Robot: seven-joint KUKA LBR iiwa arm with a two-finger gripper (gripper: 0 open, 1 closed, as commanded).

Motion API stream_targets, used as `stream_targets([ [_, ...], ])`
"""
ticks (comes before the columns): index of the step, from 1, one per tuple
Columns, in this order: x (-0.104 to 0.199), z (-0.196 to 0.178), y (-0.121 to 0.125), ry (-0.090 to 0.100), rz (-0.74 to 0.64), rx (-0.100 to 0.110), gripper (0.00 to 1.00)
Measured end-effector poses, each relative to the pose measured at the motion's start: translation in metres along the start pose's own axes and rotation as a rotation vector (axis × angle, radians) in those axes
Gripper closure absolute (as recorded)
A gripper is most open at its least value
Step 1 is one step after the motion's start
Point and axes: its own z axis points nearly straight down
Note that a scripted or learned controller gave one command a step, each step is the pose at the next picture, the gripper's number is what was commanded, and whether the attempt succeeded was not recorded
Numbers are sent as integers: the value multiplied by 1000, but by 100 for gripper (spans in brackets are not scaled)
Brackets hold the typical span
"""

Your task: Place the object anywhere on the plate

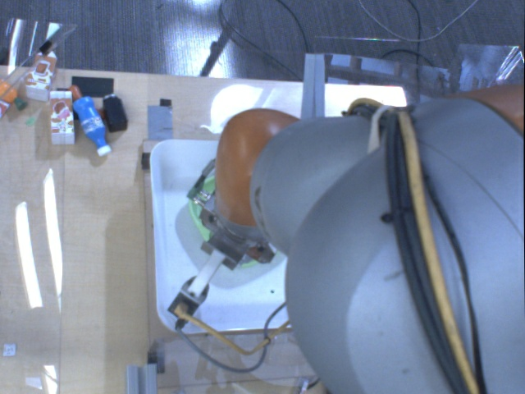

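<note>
Pale bench (82, 245) bears a white bin (164, 220); the arm (369, 245) covers the green plate (195, 212). Gripper (234, 245) hangs over it, state untellable, object's place too; placement unconfirmed.

The grey arm (394, 245) looms in from the right — orange band (242, 167) above the wrist — tool (232, 243) pointing down
</note>
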Motion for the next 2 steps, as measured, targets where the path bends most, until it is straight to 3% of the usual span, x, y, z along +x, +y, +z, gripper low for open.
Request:
stream_targets([
  [1, 0, 0, 0, 0, 0, 0, 0],
  [2, 1, -9, 0, 0, -6, 0, 100],
])
